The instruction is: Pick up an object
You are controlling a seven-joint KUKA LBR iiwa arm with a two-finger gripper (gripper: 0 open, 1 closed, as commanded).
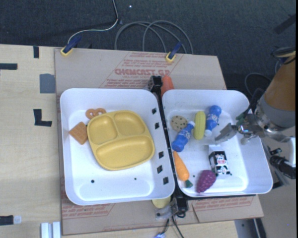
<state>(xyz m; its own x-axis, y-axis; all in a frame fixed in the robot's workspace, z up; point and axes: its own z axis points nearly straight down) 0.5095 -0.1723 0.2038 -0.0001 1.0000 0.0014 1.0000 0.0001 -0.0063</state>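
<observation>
Cardboard sheeting covers the table (20, 148), and two shallow white bins sit on it side by side. At 9 o'clock, the left bin (77, 180) holds a yellow divided plate (120, 139), with a pretzel (95, 113) and a tan cracker (79, 132) touching its upper-left rim.

At 3 o'clock, the right bin (256, 175) holds the small toys. A cookie (178, 122) lies near the divider, a blue bottle (183, 138) slants just below it, and a yellow banana (200, 124) stands beside a second blue bottle (213, 117). A carrot (181, 166) lies along the divider toward 6 o'clock, with a purple grape bunch (205, 180) beside it and a black-and-white cow-print carton (219, 163) just above the grapes.

Reaching in from 3 o'clock, the gripper (232, 131) hangs over the bin's right half. Its jaws stand apart with nothing between them. The second blue bottle lies just toward 10 o'clock of the jaws, near but not touching. The carton lies near them toward 7 o'clock.
</observation>
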